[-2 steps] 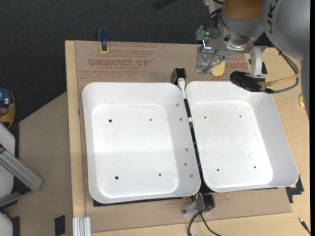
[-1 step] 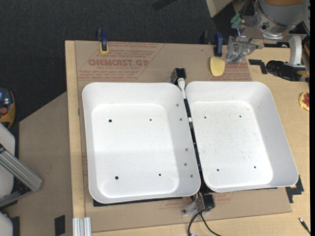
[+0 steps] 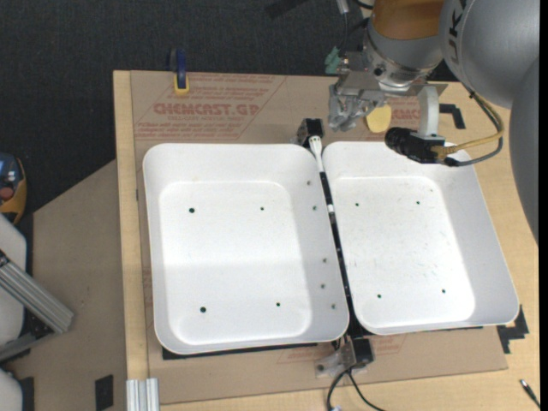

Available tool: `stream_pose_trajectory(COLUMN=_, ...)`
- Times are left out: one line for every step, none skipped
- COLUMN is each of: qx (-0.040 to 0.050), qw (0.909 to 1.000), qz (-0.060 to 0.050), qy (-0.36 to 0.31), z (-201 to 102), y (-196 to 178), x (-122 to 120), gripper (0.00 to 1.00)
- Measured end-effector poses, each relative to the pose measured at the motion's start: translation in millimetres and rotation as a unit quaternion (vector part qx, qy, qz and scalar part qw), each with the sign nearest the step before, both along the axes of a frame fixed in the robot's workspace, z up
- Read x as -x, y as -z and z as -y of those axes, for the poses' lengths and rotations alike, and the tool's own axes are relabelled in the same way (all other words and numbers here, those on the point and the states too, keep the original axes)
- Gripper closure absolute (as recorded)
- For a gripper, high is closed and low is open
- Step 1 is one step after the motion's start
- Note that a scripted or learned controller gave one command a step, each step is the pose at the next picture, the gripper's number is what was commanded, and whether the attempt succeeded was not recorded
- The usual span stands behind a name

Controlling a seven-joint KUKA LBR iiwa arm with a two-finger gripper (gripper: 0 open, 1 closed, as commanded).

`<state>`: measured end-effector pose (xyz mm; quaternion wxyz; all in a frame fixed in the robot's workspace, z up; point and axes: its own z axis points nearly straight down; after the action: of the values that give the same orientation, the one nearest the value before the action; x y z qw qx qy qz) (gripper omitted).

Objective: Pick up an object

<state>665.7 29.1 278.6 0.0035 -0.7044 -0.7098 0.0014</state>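
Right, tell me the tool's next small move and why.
Probably lift the tool a little and check the grip. It hangs past the far rim of the right bin, with a small yellow piece close beside it. Whether that piece is held cannot be told.

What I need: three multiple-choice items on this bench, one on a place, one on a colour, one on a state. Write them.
1. The blue clamp sits: A on the board's far edge, leftward; B inside a bin; C at the near edge.
2. The band above the wrist is: A green; B orange; C red.
3. The left bin and right bin lie: A stacked; B overturned; C side by side, open side up.
Key: A, it grips that edge; B, orange above grey; C, rims meet mid-bench.
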Motion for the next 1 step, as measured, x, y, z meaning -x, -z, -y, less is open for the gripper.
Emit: stream_pose_trajectory(qx=0.0057, qw=0.9999, qz=0.009, qy=0.010, z=152.8, y=-82.7, x=-0.4, gripper=1.00)
